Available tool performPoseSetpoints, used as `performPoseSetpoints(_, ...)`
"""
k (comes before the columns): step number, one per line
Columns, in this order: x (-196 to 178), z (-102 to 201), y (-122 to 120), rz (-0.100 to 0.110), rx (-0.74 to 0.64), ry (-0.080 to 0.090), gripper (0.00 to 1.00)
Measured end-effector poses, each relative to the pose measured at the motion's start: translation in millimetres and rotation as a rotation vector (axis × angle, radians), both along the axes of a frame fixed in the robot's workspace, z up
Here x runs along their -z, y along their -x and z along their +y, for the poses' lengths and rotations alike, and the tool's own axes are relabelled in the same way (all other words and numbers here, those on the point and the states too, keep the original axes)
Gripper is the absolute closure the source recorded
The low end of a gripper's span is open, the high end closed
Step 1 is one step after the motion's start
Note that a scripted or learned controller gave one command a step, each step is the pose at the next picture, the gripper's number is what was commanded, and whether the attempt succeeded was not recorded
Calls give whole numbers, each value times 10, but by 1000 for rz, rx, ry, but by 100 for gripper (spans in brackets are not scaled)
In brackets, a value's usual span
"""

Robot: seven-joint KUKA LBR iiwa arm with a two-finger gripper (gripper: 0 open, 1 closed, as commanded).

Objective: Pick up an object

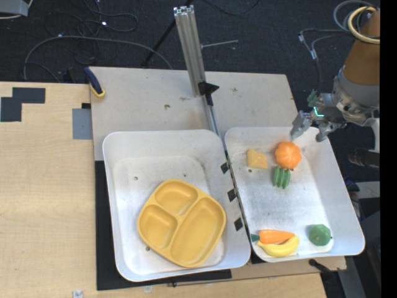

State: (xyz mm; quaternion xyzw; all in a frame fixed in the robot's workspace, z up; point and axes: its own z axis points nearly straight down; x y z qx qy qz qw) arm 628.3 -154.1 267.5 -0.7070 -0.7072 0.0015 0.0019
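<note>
My gripper [312,129] hangs over the far right corner of the right bin [344,191], its two fingers spread open with nothing between them. Just below and left of it lies an orange fruit [288,155], apart from the fingers. A pale yellow wedge [257,159] sits left of the orange, and a small green vegetable [281,177] touches the orange's near side. At the bin's near edge lie an orange carrot [276,235] on a yellow banana [279,248], with a green round fruit [319,234] to their right.
The left bin [124,166] holds a yellow divided plate [181,221]. A metal post [191,48] rises behind the bins near their shared wall. Black clips [231,194] sit along the divider between the bins. Cables lie on the dark floor behind.
</note>
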Motion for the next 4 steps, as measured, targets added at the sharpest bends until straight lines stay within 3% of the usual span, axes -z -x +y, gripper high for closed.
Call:
performPoseSetpoints(1,-19,0,-8,-4,0,1,0)
performPoseSetpoints(2,606,-58,24,4,0,0,0)
performPoseSetpoints(4,1745,-85,-16,-4,2,1,0)
